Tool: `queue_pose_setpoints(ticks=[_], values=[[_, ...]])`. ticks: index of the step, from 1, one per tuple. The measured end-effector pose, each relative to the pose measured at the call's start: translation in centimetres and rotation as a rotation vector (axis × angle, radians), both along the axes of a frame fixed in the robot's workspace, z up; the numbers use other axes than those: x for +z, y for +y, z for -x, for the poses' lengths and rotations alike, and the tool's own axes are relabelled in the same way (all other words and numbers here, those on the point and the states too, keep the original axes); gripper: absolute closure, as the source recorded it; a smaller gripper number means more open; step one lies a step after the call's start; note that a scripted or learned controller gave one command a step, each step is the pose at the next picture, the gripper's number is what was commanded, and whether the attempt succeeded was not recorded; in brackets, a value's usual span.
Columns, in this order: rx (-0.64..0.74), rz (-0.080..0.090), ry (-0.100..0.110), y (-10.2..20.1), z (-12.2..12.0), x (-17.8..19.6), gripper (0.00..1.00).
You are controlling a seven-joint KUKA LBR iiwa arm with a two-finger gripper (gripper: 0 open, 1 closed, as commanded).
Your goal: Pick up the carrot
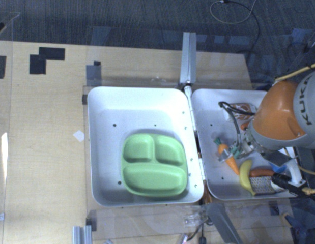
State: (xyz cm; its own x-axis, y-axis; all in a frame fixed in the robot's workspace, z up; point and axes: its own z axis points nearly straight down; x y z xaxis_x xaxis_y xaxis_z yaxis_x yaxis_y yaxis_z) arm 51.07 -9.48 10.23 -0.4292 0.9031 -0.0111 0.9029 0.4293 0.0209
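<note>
Dark blue-grey carpet runs across the top of my view, with a thin cable point(237, 10) looped on it; below that, a pale wooden bench point(40, 151) with black square markings at its far left.

Items as I log them:

1. Left bin point(104, 136): shallow, white, rounded corners. Holds one green divided plate point(154, 163), three compartments, lying flat toward the near side of the bin.

2. Metal post point(188, 60): grey, upright at the far edge, at the seam where the two bins meet.

3. Right bin point(208, 121): white, touching the left bin along its side. Crowded in its near-right part.

4. Carrot point(232, 164): orange, small, lying on the right bin's floor, tilted, with greenish leaves at its far-left end. It sits just left of the banana and just below the gripper. I do not see it between any fingers.

5. Banana point(245, 174): yellow, curved, beside the carrot, near the bin's front wall.

6. Sausage-like brown piece point(261, 172): just right of the banana.

7. Arm point(279, 111): grey with its orange band, reaching in from the right over the right bin and covering much of that bin's right half.

8. Gripper point(240, 147): low over the clutter, close above the carrot. Whether its pincer is apart or together I cannot tell; the wrist hides too much
</note>
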Motion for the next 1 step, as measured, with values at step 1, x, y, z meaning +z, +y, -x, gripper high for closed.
queue_pose_setpoints(ticks=[1], values=[[0.077,0.000,0.017,6.15,1.32,8.33,1.00]])
